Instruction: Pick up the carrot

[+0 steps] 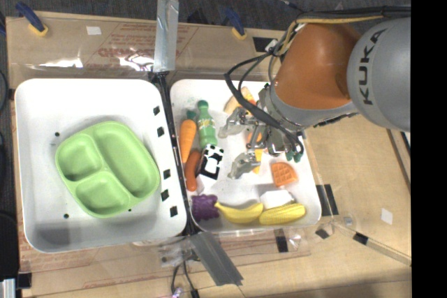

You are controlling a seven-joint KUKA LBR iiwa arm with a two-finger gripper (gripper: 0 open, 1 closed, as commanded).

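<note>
— Orange and tapered, the carrot [188, 136] lies along the left wall of the right bin [316, 181], its thick end toward the far side. A second orange piece [192, 169], thinner, continues just below it.

— And the end effector [246, 143]?

— Off to the carrot's right, over the middle of that bin, apart from the carrot. A green bottle [204, 123] and a small black-and-white cube [211, 162] sit between them. It looks like bare metal with cables; whether it is spread or closed I cannot tell from here, and I see nothing clearly held in it.

— What else is in that bin?

— Smooth plastic play food: a purple piece [204, 206], a curved yellow banana [239, 211], a bumpy yellow corn cob [282, 213], a white block [274, 197], and an orange waffle-textured disc [283, 173].

— The left bin [28, 171]?

— White, shallow, rounded corners. It holds a glossy green plate [106, 169] with three compartments.
</note>
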